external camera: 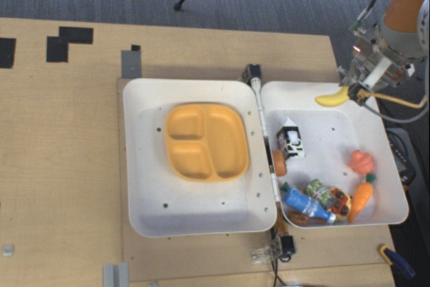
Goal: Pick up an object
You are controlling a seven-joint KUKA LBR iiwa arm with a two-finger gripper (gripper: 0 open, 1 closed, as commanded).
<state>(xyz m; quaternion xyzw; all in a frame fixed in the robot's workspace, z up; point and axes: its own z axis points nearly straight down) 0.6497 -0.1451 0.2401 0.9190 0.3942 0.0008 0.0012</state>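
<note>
Far left of the end effector, a yellow divided plate (pixel 205 142) lies in the left bin (pixel 144 212). Below-left, toys cluster in the right bin (pixel 396 212) — a carrot (pixel 361 198), a blue bottle (pixel 306 203). The end effector (pixel 355 91) pinches a banana (pixel 332 99) above that bin's far rim.

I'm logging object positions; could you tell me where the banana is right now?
The banana is at the far rim of the right bin, just left of the hand, well away from the toys heaped at the near edge.
</note>
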